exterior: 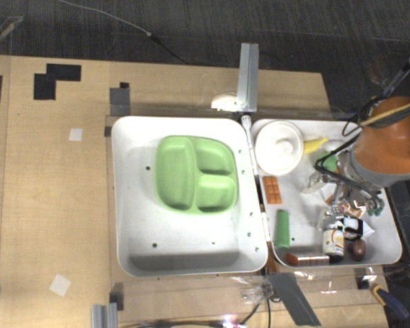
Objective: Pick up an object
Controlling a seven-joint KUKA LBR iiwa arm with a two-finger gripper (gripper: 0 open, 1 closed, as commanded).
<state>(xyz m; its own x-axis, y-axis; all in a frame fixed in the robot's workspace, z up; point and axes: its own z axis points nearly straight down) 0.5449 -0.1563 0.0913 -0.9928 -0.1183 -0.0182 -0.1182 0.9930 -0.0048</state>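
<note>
objects for picking lie in the right bin [393, 248], right of centre. we cannot tell the state of the gripper [343, 203], low among them at the right edge. largest first: the smooth white left bin [133, 251] holds a glossy green divided plate [195, 173]. then a round white bowl [279, 146], a green cylinder [282, 229], a brown segmented bar [272, 190], a small labelled bottle [334, 240].
</note>
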